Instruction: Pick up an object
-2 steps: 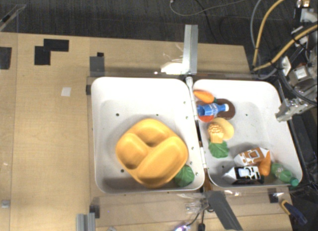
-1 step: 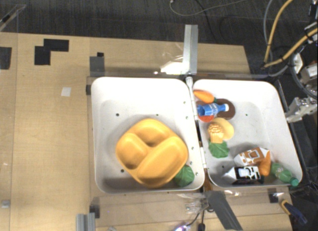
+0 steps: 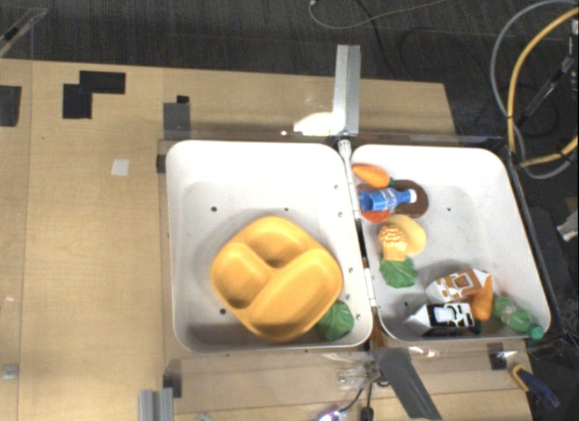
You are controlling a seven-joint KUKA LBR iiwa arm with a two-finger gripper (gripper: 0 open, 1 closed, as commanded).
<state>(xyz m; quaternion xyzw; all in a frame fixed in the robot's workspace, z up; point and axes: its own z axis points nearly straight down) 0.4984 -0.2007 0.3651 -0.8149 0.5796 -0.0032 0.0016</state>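
Bench (image 3: 81, 256): pale wood, wide bare stretch to the left of the bins, dark floor with cables behind.
Left bin (image 3: 199, 184): white, open floor along its back and left walls.
Right bin (image 3: 470, 193): white, its right half mostly bare; things crowd the left wall and the near edge.
Yellow divided tray (image 3: 276, 276): upside-down-looking, tilted, fills the near middle of the left bin, close to the dividing wall.
Green lump (image 3: 337, 320): tucked against the tray's near right corner.
Blue bottle (image 3: 387, 200): lies on its side near the divider, an orange piece (image 3: 370, 175) just behind it.
Yellow corn-like piece (image 3: 396, 238): just in front of the bottle, a green leafy piece (image 3: 398, 272) touching its near end.
Small carton (image 3: 458, 285): near edge, print too small to read.
Black-and-white pack (image 3: 450, 316): in front of the carton, lettering unreadable.
Carrot (image 3: 486, 299): beside the carton.
Jaws: I cannot tell their state from here.
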